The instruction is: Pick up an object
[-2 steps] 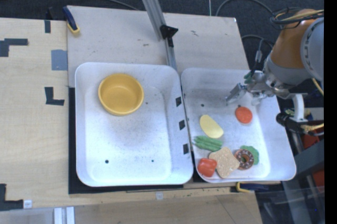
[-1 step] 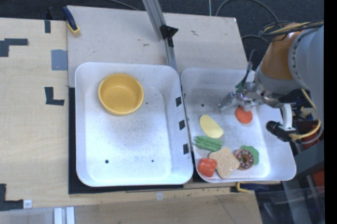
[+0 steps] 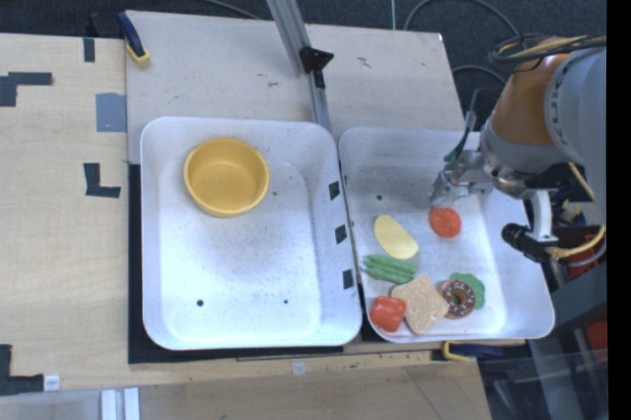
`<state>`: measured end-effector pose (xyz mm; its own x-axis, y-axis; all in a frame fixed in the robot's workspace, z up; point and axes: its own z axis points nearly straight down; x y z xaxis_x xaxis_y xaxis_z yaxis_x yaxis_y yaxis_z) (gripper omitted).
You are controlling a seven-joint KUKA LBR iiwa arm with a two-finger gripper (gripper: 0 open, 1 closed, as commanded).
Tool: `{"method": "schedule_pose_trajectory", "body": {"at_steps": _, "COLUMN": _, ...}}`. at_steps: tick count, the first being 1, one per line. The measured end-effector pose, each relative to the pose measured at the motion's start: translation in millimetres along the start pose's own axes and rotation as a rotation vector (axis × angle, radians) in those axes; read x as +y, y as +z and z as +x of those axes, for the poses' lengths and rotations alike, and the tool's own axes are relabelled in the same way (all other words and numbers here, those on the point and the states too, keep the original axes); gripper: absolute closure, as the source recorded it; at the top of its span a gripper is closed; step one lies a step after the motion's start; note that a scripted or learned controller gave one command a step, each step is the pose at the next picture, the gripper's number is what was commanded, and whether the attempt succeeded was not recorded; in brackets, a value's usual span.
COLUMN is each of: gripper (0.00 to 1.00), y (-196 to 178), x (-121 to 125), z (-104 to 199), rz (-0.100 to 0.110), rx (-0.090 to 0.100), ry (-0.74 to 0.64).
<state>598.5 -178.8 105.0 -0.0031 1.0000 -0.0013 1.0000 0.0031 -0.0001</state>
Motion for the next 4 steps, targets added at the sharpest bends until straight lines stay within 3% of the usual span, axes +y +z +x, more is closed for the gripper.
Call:
{"method": "schedule_pose_trajectory", "body": {"at_steps": 2, "gripper": 1.00, "y": -122, "x": 5, "z": 6, "rz": -0.005, "rx": 0.000, "ry": 0.000}}
{"method": "schedule_pose_trajectory", "body": {"at_steps": 3, "gripper": 1.00, "y": -125, "x": 5, "z": 6, "rz": 0.000, "rx": 0.001, "ry": 0.001}}
{"method": "schedule_pose_trajectory", "body": {"at_steps": 4, "gripper": 1.00, "y": -134, "x": -2, "z": 56, "rz": 0.000, "rx": 0.003, "ry": -0.003}}
